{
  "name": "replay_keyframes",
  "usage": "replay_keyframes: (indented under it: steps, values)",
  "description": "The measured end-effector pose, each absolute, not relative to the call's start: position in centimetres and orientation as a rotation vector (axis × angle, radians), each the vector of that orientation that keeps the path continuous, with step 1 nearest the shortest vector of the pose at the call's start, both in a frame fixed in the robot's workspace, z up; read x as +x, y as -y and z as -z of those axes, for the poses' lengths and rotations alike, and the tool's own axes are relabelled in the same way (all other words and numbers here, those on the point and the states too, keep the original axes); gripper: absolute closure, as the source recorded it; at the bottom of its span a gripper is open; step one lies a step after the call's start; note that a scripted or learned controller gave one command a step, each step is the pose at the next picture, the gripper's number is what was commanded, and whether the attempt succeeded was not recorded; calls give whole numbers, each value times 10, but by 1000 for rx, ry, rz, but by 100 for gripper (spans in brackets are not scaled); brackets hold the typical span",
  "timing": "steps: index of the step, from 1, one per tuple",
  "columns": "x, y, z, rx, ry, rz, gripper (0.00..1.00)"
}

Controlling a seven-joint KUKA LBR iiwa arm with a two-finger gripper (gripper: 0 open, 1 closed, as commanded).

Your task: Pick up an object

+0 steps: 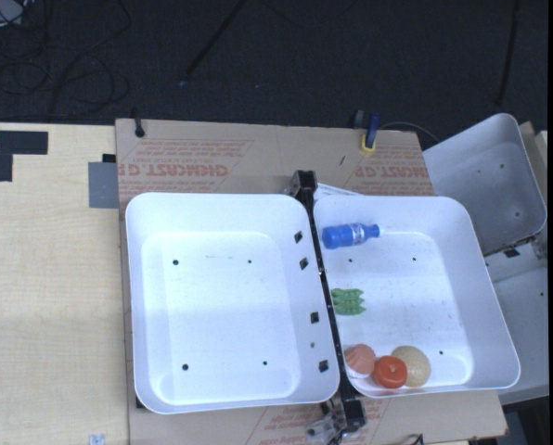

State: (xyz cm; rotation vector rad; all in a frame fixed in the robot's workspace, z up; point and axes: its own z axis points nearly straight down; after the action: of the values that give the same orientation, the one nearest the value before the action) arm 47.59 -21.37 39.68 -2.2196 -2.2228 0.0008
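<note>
The right bin (462, 248) holds all the loose objects. A blue bottle (349, 235) with a white cap lies on its side near the bin's far left corner. A small green pea pod (348, 301) rests against the left wall at mid-length. In the near left corner a pinkish round piece (359, 358), a red tomato-like ball (390, 372) and a tan round piece (413, 364) sit clustered together, touching.
The left bin (147, 248) sits beside the right one, with a black divider strip (318, 286) between them. Both rest on a cardboard sheet (258, 160). A grey metal plate (485, 179) leans at the far right.
</note>
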Motion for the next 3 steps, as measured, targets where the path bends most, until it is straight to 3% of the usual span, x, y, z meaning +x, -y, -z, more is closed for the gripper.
replay_keyframes:
  steps: [1, 3]
  values:
    - [476, 213, -343, -2218, 2217, -5, 100]
    - [476, 214, -417, -2221, 2225, 1, 100]
